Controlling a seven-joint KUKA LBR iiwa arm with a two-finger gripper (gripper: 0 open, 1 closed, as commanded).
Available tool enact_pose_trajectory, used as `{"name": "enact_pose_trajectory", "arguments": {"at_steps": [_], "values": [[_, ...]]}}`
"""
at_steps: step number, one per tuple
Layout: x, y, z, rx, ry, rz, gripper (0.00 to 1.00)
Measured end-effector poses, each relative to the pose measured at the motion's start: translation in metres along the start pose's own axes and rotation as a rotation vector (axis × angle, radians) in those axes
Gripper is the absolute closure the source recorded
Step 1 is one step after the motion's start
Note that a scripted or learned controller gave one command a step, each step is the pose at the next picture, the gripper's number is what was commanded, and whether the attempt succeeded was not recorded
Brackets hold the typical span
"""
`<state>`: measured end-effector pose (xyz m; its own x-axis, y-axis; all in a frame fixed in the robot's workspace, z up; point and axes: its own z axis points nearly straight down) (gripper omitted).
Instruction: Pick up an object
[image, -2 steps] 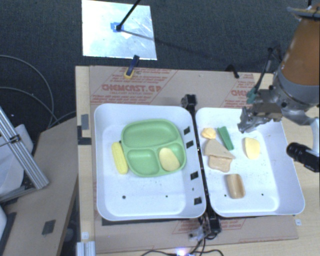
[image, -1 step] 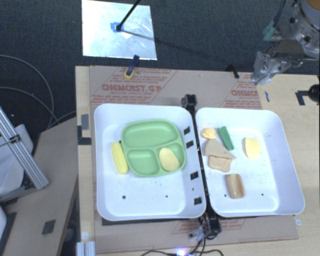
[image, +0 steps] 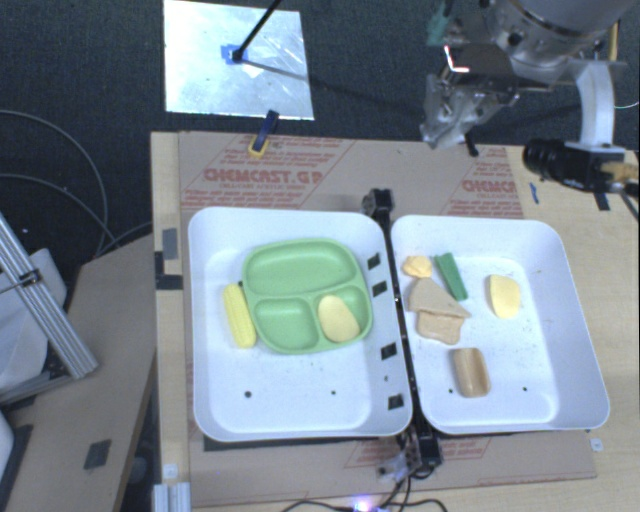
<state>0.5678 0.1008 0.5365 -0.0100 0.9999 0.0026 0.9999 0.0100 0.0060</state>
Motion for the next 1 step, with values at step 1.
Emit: {"name": "enact_pose_trajectory", "arguments": {"at_steps": [1], "values": [[0.1223,0.0326,0.0026,0.002,0.002,-0.004,1.00]]}}
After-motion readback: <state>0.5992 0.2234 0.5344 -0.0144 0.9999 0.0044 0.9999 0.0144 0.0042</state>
